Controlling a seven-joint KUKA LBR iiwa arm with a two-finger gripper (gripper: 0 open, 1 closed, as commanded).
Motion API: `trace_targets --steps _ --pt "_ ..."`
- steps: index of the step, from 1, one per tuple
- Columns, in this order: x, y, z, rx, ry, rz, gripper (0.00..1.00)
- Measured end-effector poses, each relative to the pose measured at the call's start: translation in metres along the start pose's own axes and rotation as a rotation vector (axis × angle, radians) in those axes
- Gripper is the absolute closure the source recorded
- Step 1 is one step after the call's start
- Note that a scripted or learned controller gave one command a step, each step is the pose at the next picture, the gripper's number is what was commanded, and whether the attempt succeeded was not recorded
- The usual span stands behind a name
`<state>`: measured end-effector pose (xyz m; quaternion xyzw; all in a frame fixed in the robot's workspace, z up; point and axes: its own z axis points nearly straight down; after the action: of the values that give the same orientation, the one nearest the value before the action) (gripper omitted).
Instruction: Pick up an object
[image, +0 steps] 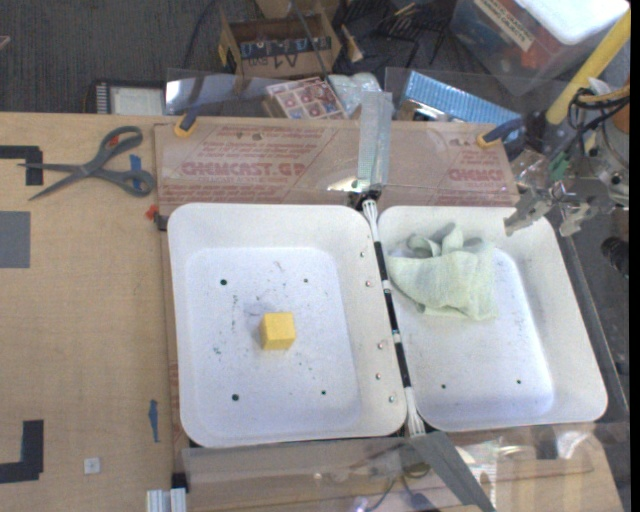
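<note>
Hand (545, 205) hovers off top-right corner of right bin (575, 400), grip state can't tell, holds nothing I can see; approach step, 2 candidates: cloth (450, 280) in right bin, yellow cube (279, 330) in left bin (195, 400); next needs descent onto 1.

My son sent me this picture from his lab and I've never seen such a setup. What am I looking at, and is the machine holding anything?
This is one camera fixed above a workbench, looking down at a slant. On the bench sit two shallow white bins side by side. The left bin holds a small yellow block. The right bin holds a crumpled pale green cloth. The machine is a robot arm that reaches in from the right; its claw hangs over the right bin's far right corner, beside the cloth. Nothing shows between its fingers, so it holds nothing that I can see. Its job is to pick up an object. Scissors lie on the bench at the far left.
</note>
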<state>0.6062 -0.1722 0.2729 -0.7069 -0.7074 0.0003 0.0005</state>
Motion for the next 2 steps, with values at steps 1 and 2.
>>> trace_targets --steps 1,2 --pt "0.023 0.011 0.175 -0.009 -0.003 0.036 0.0" --pt "0.068 -0.006 0.179 -0.016 -0.007 -0.468 0.0"
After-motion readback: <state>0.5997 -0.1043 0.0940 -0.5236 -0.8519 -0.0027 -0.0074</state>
